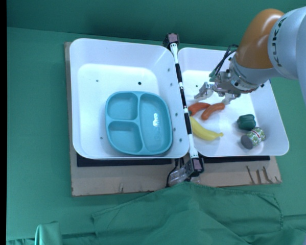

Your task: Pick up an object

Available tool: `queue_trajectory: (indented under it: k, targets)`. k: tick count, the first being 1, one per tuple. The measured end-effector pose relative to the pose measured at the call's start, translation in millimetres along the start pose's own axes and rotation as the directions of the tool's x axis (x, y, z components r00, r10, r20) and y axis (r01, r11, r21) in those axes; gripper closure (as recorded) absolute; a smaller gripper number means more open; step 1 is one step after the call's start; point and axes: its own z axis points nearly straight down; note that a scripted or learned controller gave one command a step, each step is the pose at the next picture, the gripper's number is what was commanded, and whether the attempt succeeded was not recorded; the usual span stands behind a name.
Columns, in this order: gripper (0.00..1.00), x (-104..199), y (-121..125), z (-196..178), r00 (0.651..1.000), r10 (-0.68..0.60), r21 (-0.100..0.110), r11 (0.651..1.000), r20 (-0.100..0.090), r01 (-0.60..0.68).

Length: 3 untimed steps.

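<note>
My gripper hangs over the right bin, its fingers spread open with nothing between them. Just below it lie two red sausages, side by side on the bin floor. A yellow banana lies nearer the front, close to the divider. At the bin's right side sit a dark green pepper and a small can on its side.
The left bin holds a teal three-compartment plate. A black-and-white divider rail runs between the bins. Green cloth is bunched at the bench front.
</note>
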Motion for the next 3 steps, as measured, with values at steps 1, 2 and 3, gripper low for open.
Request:
queue_trajectory:
  k: [1,2,3]
  targets:
    - [0.00,2.1,-34.1,-0.9,1.000,0.001,-0.005,1.000,0.001,-0.001]
    - [0.00,-12.4,-76.6,-1.2,1.000,0.000,-0.005,1.000,0.001,0.000]
    - [1.00,-13.8,-75.4,-13.1,1.000,0.005,-0.011,1.000,0.003,-0.005]
